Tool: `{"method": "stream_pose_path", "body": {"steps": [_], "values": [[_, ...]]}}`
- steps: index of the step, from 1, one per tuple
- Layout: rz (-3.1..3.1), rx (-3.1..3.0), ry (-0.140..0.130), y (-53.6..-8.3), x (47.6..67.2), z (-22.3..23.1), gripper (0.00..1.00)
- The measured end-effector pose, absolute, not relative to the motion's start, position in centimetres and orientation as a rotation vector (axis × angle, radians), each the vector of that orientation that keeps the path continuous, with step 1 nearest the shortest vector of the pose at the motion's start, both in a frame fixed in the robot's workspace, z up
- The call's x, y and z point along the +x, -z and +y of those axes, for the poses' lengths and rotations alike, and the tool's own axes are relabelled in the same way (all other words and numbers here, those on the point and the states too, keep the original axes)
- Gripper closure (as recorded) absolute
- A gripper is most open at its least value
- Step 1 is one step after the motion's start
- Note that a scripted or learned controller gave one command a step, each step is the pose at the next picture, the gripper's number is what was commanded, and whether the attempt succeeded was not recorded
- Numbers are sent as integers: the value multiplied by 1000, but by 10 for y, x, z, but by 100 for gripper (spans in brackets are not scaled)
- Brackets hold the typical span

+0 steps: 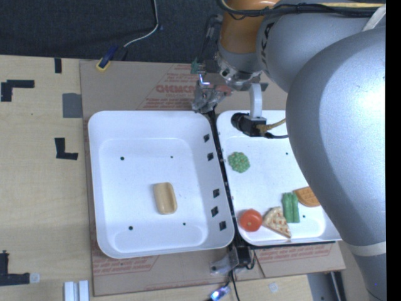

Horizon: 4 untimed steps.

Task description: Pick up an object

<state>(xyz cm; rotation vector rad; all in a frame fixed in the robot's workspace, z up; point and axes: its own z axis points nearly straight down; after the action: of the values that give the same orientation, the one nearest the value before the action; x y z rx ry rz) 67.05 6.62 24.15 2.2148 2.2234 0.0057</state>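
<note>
Gripper (207,99) above far rim between bins, jaws' state cannot be told | bread roll (165,197) lies mid left bin (106,168) | advice: centre over roll, descend straight, close across narrow width.

The arm (332,105) covers the right bin's (276,234) far-right side, and part of an orange item (307,197) is hidden under it. End effector (205,99) too small/dark to tell finger state. Arm cut off at top & right edges.
</note>
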Motion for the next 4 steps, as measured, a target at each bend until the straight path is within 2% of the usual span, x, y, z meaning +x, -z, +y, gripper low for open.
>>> {"method": "stream_pose_path", "body": {"steps": [1, 2, 3, 4], "values": [[2227, 2215, -2, -266, 668, 117, 100], [2233, 2215, 6, -237, 651, 189, 100], [2227, 2213, -12, -320, 669, 237, 100], [2224, 2219, 3, -315, 668, 233, 0]]}}
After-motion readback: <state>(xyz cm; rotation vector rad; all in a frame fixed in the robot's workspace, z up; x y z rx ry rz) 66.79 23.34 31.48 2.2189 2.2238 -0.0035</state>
